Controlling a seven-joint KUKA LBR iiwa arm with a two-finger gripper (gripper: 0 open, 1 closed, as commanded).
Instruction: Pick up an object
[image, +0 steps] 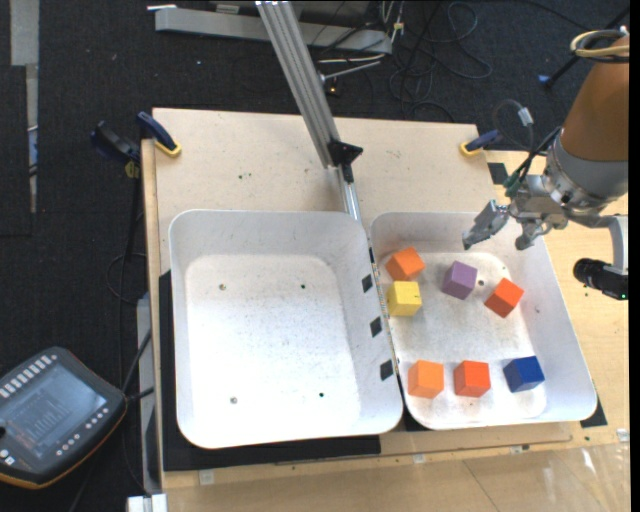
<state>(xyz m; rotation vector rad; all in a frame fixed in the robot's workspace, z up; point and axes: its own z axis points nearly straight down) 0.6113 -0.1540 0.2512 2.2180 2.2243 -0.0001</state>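
Fingers of the gripper (502, 229) are seen spread apart, nothing held, positioned above and just beyond the purple cube (460, 279).

You're looking at an arm (600, 120) with a broad orange band over a grey wrist section, a thin dark cable looping off its side near a small blue-tipped fitting, and a gripper (505, 232) of bare grey metal with two slim fingers (480, 230)
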